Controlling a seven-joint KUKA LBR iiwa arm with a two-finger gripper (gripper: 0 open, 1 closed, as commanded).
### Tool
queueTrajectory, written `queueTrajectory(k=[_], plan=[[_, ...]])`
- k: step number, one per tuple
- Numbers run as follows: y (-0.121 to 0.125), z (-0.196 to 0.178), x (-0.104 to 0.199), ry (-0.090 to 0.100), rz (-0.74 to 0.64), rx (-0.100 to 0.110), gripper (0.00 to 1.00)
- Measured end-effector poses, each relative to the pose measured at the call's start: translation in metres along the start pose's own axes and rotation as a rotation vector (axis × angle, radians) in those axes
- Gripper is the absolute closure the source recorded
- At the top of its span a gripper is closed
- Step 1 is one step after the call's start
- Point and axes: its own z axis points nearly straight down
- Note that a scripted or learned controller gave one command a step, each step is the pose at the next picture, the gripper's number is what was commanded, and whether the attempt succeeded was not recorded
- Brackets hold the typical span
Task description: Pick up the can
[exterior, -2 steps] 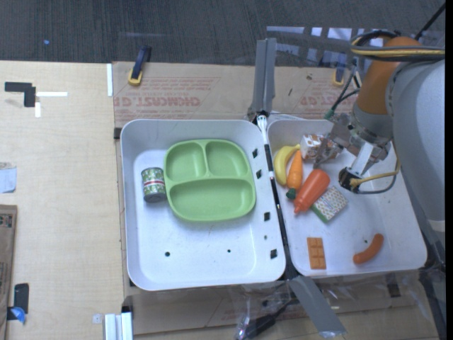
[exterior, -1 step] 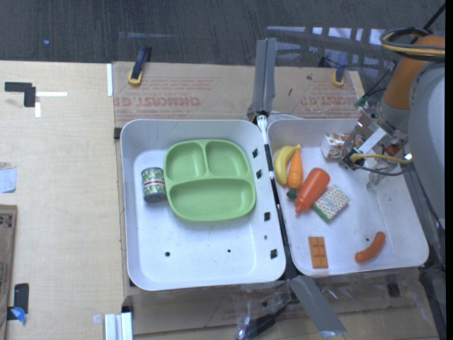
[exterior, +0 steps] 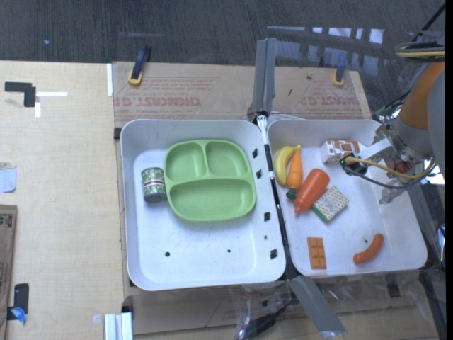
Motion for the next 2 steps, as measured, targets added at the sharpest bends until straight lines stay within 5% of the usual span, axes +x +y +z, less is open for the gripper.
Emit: queueTrajectory(k=[1,2], plan=[[0.042,-0.041,0.036,0.001,0.122,-0.002,0.00],[0.032,0.007,0.057,0.020,0.125,-0.016,0.00]])
